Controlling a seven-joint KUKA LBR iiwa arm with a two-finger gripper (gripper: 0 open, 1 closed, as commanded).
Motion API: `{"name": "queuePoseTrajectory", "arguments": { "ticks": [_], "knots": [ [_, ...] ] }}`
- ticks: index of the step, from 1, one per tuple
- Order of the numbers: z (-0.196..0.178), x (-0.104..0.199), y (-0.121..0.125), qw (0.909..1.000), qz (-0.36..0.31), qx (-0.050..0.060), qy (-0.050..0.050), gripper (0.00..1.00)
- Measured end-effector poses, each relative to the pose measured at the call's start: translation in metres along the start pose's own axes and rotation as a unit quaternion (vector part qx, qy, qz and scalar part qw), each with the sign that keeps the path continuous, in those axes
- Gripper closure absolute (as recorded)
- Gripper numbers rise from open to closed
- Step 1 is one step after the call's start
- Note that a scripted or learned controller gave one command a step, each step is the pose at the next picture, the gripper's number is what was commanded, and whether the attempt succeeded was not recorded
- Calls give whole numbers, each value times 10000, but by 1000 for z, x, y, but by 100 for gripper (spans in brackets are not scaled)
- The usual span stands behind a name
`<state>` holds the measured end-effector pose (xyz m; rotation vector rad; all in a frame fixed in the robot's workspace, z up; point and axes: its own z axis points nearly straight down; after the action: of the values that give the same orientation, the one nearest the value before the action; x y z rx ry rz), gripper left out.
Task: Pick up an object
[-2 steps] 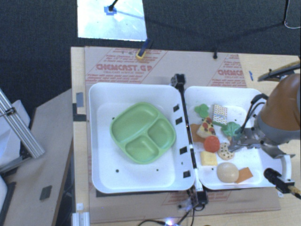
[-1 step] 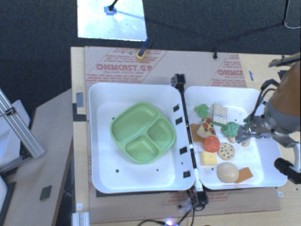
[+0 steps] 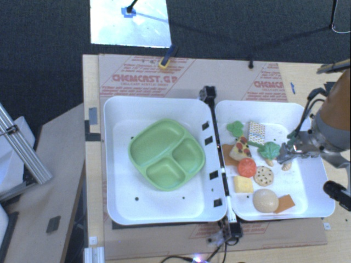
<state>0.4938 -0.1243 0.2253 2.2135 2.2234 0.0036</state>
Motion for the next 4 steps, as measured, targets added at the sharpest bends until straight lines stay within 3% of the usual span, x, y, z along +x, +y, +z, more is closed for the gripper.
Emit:
{"name": "queuePoseTrajectory", "arguments": {
  "ticks": [2,4],
  "knots": [
    [-9,108,9,10000,-35,8,18,100],
    [11,111,5,10000,12,23,8,100]
  ]
}}
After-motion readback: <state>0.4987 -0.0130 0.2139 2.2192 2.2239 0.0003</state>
